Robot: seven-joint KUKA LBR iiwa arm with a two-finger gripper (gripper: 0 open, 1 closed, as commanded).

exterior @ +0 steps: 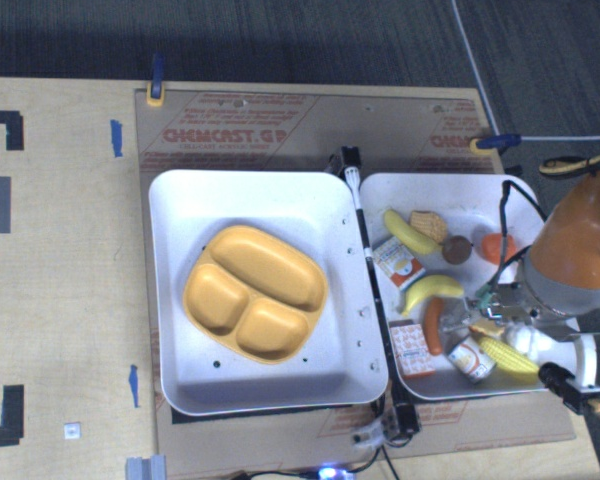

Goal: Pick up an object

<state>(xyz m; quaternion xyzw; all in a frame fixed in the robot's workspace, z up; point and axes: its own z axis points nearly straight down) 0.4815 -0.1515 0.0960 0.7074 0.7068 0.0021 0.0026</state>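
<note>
Arm is reaching in from the right over the right bin (435, 185). Gripper (480, 310) is sitting low among the toy food, just beside the sausage (433, 326), corn cob (507, 356) and lower banana (430, 289); can't tell its opening or any hold. Yellow divided tray (255, 292) is lying in the left bin (180, 208).

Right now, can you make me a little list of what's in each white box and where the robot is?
left bin: one yellow divided plate
right bin: two bananas, corn cob, orange ball, brown ball, sausage, small packets
arm: reaching in over the right bin
pincer: low among the toy food; grip unclear
</note>
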